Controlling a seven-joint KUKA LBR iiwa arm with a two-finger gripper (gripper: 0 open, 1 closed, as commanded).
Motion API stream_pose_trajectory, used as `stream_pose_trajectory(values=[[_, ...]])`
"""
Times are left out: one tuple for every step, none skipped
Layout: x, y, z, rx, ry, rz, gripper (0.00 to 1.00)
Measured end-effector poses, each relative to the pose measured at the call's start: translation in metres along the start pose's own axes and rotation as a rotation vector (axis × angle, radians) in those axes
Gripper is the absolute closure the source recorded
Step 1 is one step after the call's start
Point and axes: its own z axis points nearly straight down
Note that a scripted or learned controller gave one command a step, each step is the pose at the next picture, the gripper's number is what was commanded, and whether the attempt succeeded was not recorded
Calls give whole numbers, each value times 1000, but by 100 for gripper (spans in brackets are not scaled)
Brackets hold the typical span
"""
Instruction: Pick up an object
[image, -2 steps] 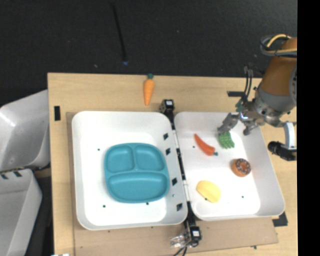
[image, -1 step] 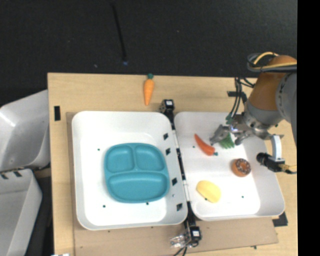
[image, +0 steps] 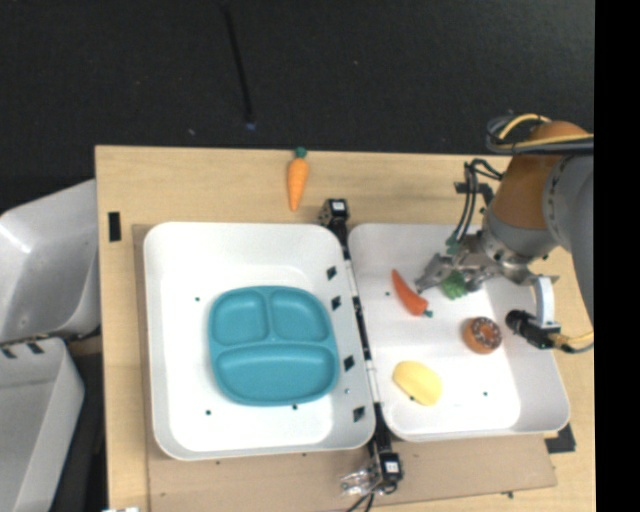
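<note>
1. The gripper (image: 452, 276) is low over the far part of the right bin (image: 520, 405), and a small green object (image: 455, 287) sits between its fingers; the fingers look closed on it, with the green piece partly hidden by the metal.
2. At the near edge of the bench (image: 215, 185), between the two bins, some cables and a small black clip (image: 385, 465) lie on the wood.
3. In the near part of the right bin a yellow lemon-like object (image: 417, 382) lies, apart from the other things.
4. A little farther and to the right, a round brown doughnut-like object (image: 482, 334) lies on the bin floor, near a black part of the arm.
5. To the left of it, a small orange-red carrot-like piece (image: 407, 293) lies at a slant, just beside the gripper on its left.
6. The left bin (image: 165, 400) carries a teal divided plate (image: 272, 344) with three compartments, about in its middle.
7. The grey arm with the orange band (image: 525, 195) comes in from the right, above the far right corner of the right bin.
8. On the far side of the bench, outside the bins, an orange toy carrot (image: 297, 180) with a green top lies on the wood.
</note>
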Motion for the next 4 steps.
stream_pose_trajectory(values=[[-2, 2, -14, -9, -3, 1, 100], [-8, 6, -60, 3, 4, 0, 100], [-10, 8, -115, 1, 3, -4, 100], [46, -6, -128, 7, 7, -7, 100]])
